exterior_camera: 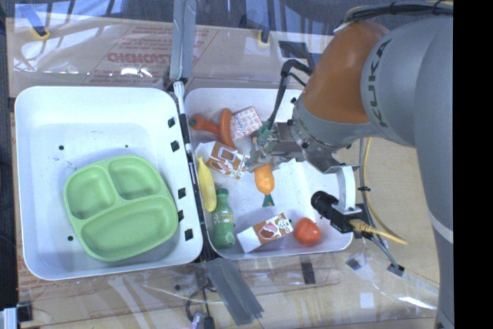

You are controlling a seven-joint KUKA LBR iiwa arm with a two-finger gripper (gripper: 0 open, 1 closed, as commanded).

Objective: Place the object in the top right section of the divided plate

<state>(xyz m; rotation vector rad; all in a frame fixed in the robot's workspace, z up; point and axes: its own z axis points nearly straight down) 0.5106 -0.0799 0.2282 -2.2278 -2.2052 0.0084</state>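
Observation:
The green divided plate [119, 210] lies in the left bin [46, 112], with two small sections at the back and one large section in front. My gripper [264, 156] hangs over the middle of the right bin [327, 243]. Its tip sits right at the upper end of a small orange carrot-like toy [264, 181], whose green stem points toward the front. The arm's body hides how the gripper meets the toy.
Around the gripper the right bin holds two orange carrots [216, 125], a patterned carton [246, 122], a snack packet [225, 160], a yellow banana [206, 185], a green bottle [223, 219], another packet [266, 231] and a red tomato [307, 231]. A divider wall [185, 158] separates the bins.

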